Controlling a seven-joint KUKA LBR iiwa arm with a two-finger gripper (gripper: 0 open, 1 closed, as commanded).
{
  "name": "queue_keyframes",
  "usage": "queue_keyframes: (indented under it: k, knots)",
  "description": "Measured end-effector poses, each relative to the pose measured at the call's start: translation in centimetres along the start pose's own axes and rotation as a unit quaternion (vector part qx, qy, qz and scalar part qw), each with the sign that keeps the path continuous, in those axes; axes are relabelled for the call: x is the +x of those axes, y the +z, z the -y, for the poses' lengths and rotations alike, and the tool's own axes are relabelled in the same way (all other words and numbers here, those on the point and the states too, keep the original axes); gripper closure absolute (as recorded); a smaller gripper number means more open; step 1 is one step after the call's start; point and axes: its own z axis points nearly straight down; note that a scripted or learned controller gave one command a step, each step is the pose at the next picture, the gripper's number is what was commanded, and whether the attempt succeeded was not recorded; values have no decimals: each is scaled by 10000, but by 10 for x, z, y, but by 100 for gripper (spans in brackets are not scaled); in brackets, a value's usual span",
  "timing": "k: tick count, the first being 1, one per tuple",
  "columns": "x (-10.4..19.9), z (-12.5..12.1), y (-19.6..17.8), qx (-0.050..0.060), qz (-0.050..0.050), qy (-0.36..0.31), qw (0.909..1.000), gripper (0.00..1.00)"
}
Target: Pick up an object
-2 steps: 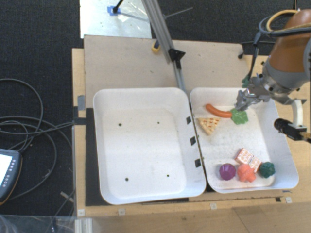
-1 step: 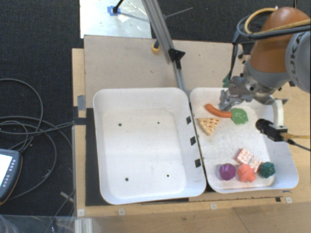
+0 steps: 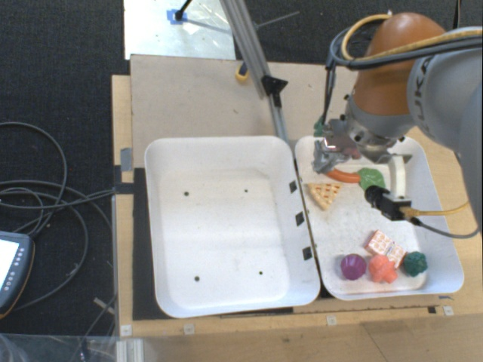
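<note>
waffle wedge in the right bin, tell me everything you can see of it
The waffle wedge is a small tan triangular piece with a grid pattern on top, likely a plastic toy. It lies flat on the floor of the right bin, near the bin's left wall in its upper half. The end effector hangs just above it in the picture. An orange carrot-like piece lies just beside its upper right edge.

Toys (image 3: pixel 381 259) lie in the right bin (image 3: pixel 445 277).

One camera sat high above the table (image 3: pixel 189 89) and looked down at a slant. It was far enough to see both white bins (image 3: pixel 226 225), side by side across the middle of the frame. The arm (image 3: pixel 423 74) came in from the upper right.
</note>
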Motion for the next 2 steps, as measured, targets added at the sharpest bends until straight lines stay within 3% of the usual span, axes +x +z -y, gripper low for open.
queue_keyframes:
  k: [2]
  knots:
    - [97, -10, -8, -12, -2, -3, 10000, 100]
